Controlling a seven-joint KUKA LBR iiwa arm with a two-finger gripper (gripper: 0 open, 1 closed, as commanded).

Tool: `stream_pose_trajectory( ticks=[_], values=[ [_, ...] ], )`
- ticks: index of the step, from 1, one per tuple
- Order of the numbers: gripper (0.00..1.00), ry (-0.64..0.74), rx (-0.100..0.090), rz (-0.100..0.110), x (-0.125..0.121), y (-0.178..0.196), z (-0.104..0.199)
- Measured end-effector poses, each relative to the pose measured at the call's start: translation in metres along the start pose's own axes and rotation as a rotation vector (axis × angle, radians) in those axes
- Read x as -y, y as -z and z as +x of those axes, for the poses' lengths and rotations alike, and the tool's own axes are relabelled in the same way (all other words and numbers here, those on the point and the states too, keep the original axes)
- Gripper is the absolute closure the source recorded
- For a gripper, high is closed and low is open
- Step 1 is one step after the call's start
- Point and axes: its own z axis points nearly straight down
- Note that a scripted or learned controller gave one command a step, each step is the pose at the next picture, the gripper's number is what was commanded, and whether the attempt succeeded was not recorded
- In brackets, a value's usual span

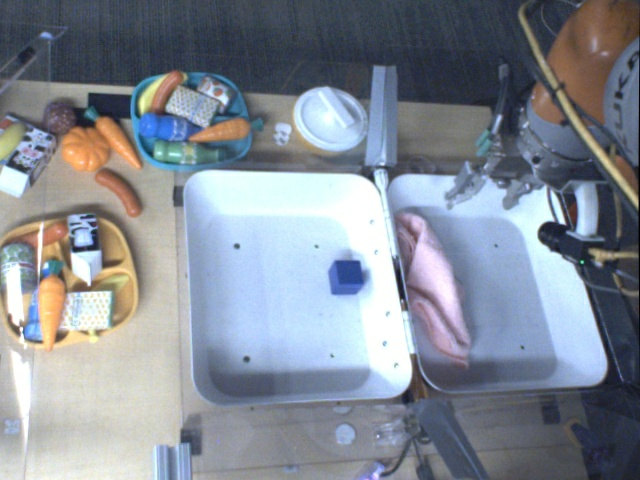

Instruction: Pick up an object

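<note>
While the cloth (432, 286) lies bunched along the right bin's (520, 368) left wall and the cube (347, 276) sits mid left bin (250, 368), the fingers (464, 184), spread and empty, hover above the right bin's far edge, presumably staged for descent

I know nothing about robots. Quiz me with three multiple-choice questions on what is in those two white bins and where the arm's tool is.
1. Where does the blue cube lie?
A. left bin
B. right bin
C. on the bench

2. What colour is the cloth?
A. green
B. pink
C. black

3. Where is the tool?
A. touching the cube
B. gripping the cloth
C. above the right bin's far edge, apart from both

Key: 1 A, the cube sits mid-floor of the left bin. 2 B, it is pale pink. 3 C, nothing lies between its fingers.
</note>
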Motion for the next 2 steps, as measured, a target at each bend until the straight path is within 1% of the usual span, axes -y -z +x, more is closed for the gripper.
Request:
stream_pose_trajectory(
  ticks=[1,2],
  values=[
    [0.00,-0.045,0.000,0.001,0.0270,-0.1284,-0.0113],
    [0.00,-0.045,0.000,0.001,0.0267,-0.1280,-0.0113]
  ],
)
